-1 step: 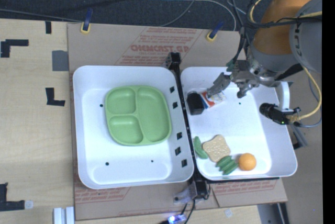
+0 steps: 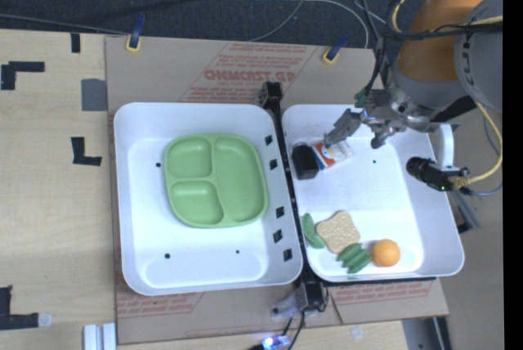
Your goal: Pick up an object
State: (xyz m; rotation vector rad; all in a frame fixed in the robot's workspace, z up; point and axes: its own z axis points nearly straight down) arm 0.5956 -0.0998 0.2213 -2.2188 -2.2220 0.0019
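My gripper hovers over the back of the right bin, fingers spread open with nothing between them. Its left fingertip is right above a small white and red packet. A black block lies just left of the packet, against the bin's left wall. Toward the front of the same bin lie a slice of toast, an orange ball and two green pods.
The left bin holds a green divided plate. A black divider with clips runs between the bins. Cables hang behind the arm at the back right, and a black fitting sticks out over the right bin's right wall.
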